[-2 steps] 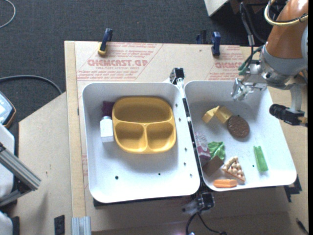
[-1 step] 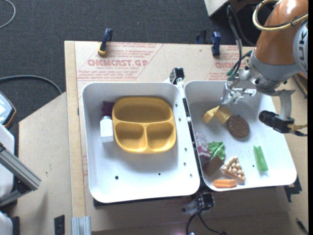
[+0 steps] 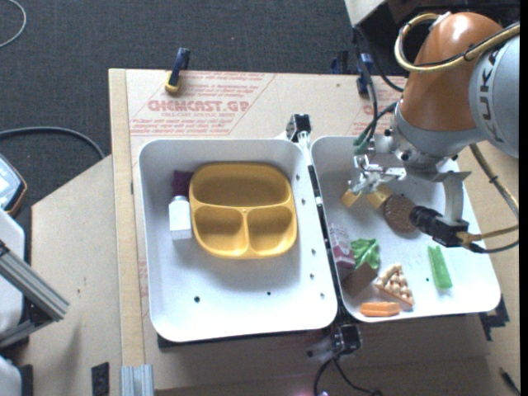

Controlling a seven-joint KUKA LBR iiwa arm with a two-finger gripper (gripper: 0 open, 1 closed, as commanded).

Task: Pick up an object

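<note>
We see the two-finger gripper (image 3: 369,181) low in the right white bin (image 3: 487,283), apparently clamped on a small tan block (image 3: 363,195), so lifting remains.

1. Left bin (image 3: 165,304): yellow divided tray (image 3: 243,209) and white bottle (image 3: 180,219) occupy the far-centre; near floor open.
2. Right bin (image 3: 478,291): toy food crowds the near-left; arm (image 3: 450,81) overhangs the far part.
3. Green stick (image 3: 440,266) lies at right.
</note>
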